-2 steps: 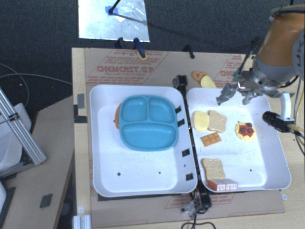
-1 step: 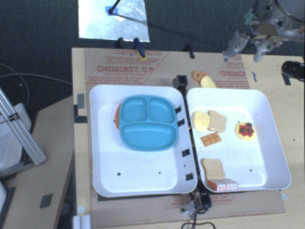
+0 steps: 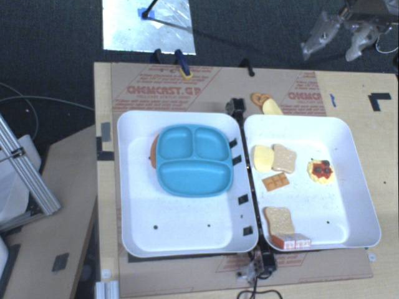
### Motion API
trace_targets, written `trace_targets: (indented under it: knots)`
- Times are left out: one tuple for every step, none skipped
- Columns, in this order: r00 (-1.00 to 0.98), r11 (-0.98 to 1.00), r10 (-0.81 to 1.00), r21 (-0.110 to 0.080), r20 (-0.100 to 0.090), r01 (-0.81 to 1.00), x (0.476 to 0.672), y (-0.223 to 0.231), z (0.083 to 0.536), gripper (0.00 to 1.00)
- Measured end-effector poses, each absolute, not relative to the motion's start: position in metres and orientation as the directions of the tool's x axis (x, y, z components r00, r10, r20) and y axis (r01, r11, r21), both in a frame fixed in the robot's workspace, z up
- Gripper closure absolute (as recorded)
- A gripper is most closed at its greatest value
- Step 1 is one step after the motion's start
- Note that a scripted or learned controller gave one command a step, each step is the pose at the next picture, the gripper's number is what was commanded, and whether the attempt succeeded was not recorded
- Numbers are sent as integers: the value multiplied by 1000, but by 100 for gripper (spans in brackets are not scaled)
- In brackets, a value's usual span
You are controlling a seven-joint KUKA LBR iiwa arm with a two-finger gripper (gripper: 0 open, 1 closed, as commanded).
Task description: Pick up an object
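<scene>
Robot lab: cardboard-topped bench (image 3: 162,86), aluminium framing (image 3: 25,173), cabling.

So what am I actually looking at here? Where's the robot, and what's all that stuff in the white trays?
This is one camera fixed above a workbench, looking down at a slant. The robot is a single arm; its gripper, the pale claw at the top right, hangs off beyond the bench with nothing between its fingers. Below sit two shallow white bins. The left bin holds a blue divided plate. The right bin holds toy food: a yellow cheese slice, a bread slice, a small waffle, a pastry with red berries, and another bread slice. Its job is to pick up one object.
</scene>
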State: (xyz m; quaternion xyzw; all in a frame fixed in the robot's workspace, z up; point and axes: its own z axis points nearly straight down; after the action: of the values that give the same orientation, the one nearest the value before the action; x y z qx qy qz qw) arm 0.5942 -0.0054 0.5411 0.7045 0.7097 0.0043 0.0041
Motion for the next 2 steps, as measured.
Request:
trace_targets:
  knots:
    - [-17, 17, 1000, 2, 4, 1000, 566, 138, 535, 0]
    - [-14, 14, 1000, -12, -1, 1000, 526, 227, 409, 0]
